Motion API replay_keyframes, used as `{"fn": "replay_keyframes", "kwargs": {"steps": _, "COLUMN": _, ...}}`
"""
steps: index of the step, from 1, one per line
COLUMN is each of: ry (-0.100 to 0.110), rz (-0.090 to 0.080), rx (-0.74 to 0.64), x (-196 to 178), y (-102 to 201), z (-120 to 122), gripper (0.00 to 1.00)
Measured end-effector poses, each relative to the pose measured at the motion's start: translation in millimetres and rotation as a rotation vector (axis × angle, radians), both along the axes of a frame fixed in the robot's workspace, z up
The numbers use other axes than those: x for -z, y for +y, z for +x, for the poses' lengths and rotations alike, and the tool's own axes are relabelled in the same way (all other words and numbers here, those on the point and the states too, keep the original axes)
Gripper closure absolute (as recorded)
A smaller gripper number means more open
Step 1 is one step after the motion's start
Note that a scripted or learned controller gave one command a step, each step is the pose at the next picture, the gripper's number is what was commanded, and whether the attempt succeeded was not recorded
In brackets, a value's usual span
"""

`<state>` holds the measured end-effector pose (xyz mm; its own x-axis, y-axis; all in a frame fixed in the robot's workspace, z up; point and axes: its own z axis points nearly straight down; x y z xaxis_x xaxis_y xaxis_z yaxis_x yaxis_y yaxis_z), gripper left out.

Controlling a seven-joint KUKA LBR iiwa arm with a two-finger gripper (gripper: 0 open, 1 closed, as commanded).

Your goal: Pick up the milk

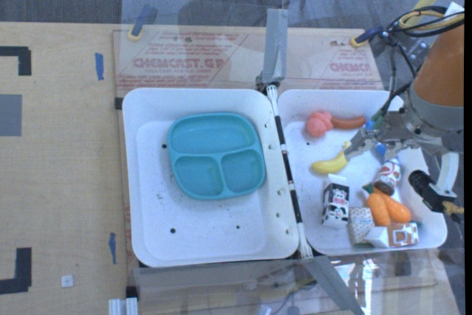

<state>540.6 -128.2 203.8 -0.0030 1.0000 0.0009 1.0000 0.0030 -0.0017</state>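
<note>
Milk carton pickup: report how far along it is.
Done: nothing yet; the milk carton stands in the right bin, below the banana. In hand: the gripper hovers over that bin, above and right of the carton. Left: descend, grasp, lift.

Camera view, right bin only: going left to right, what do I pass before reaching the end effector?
Pink toy → banana → milk carton → end effector. The cluster under and beyond the arm overlaps too much to order.
</note>
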Motion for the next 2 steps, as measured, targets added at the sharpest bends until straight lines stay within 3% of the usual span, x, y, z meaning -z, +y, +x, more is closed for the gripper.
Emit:
{"fn": "replay_keyframes", "kwargs": {"steps": 1, "ry": -0.01, "rz": -0.001, "rx": -0.088, "x": 114, "y": 22, "z": -42, "gripper": 0.0}}
{"fn": "replay_keyframes", "kwargs": {"steps": 2, "ry": -0.014, "rz": -0.003, "rx": -0.084, "x": 104, "y": 20, "z": -41, "gripper": 1.0}}
